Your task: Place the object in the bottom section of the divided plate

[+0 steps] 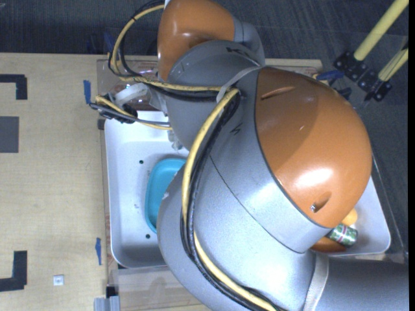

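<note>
Camera view: arm (272, 193) looming over both white bins.
Blue divided plate (159, 190) peeking out at arm's left edge, inside left bin (126, 173). Green-labelled object (342, 234) and something orange beside it in right bin (379, 229). Gripper state impossible to tell.

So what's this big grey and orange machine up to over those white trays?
It's a robot arm reaching across the bench over a shallow white bin, meant to put an object on a divided plate. Its bulk hides most of the bin. A blue plate peeks out beneath it, and a small green can-like item lies beside something orange at the right. Whether it holds anything can't be told.
</note>
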`<state>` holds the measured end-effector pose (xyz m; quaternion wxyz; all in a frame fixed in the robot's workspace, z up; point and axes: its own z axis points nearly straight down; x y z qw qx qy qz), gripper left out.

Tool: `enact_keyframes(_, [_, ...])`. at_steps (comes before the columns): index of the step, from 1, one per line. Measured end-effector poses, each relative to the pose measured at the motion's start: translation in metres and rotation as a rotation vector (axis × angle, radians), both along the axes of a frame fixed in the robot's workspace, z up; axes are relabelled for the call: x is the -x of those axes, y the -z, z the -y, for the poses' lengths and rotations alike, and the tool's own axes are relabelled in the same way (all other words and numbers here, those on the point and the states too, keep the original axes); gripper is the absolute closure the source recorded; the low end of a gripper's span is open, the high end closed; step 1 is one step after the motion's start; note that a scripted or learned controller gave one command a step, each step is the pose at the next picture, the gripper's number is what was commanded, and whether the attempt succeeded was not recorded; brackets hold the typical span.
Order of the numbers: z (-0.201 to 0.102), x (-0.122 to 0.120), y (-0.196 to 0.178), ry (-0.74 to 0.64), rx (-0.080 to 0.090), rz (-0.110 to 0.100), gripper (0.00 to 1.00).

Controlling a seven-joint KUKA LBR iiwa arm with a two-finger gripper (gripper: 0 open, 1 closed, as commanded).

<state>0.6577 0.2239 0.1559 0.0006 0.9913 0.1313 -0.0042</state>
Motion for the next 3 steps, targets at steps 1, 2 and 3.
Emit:
enact_keyframes(1, [-0.001,-0.002,-0.014,0.002,-0.004,0.008,1.00])
enact_keyframes(2, [-0.001,-0.002,-0.024,0.003,-0.005,0.009,1.00])
enact_keyframes(3, [-0.001,-0.003,-0.034,0.005,-0.006,0.010,1.00])
